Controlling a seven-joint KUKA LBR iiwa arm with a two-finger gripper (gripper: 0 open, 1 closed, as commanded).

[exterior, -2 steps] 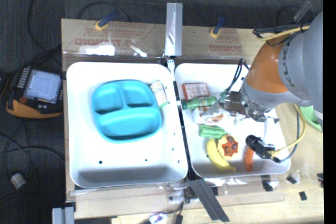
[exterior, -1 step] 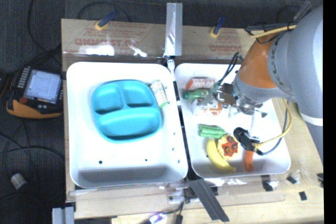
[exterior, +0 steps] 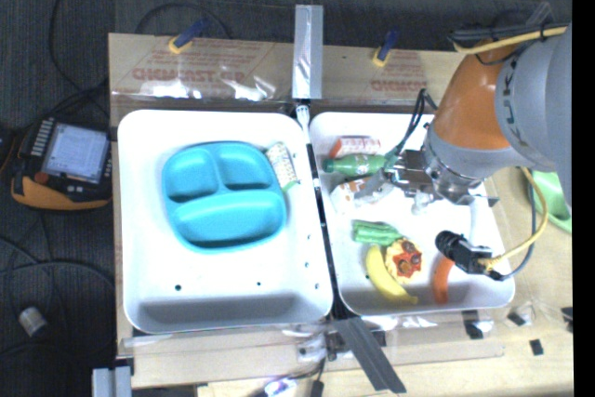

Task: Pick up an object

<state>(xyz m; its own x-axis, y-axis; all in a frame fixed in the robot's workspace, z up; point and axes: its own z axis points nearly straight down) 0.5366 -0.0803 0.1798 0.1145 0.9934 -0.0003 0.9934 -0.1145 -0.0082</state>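
Note:
The right bin (exterior: 491,295) holds a green bottle (exterior: 357,165) lying on its side, a red and white packet (exterior: 356,145) behind it, a green pod (exterior: 374,231), a yellow banana (exterior: 381,275), a red and yellow toy (exterior: 405,258) and an orange carrot-like piece (exterior: 441,280). My gripper (exterior: 406,184) hangs low over the middle of this bin. It is just right of the green bottle and above a small white item (exterior: 346,191). Nothing shows plainly between its tips.
A blue divided plate (exterior: 223,195) lies in the left bin (exterior: 139,297), with a small green and white item (exterior: 283,165) at its upper right. The grey and orange arm (exterior: 483,116) covers the right bin's far right side. A black cable plug (exterior: 456,247) hangs near the carrot-like piece.

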